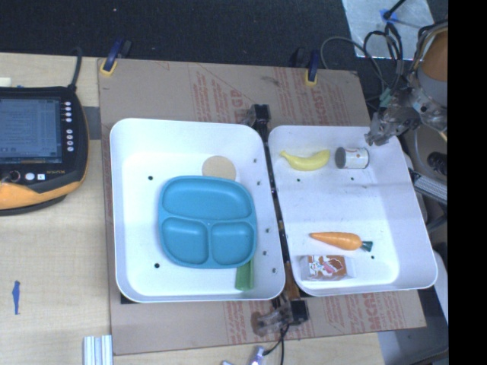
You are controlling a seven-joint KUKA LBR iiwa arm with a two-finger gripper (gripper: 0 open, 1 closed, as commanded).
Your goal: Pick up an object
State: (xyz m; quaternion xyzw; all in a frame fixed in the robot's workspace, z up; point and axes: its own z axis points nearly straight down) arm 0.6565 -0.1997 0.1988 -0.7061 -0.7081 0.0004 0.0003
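Cardboard covers the tabletop (190, 82) under two white bins. From the right edge the hand (378, 134) hangs at the right bin's (396, 204) far corner, just beside a small grey can (351, 157); whether it is open I cannot tell, and nothing shows in its grip. The step looks like the approach. Next it must settle over the can or the banana (306, 159) and close.

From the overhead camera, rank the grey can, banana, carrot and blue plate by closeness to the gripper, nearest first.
From the gripper, at the right bin's far right corner:
1. Grey can, just beside it in the right bin.
2. Banana, left of the can.
3. Carrot, toward the right bin's near side.
4. Blue plate, in the left bin.
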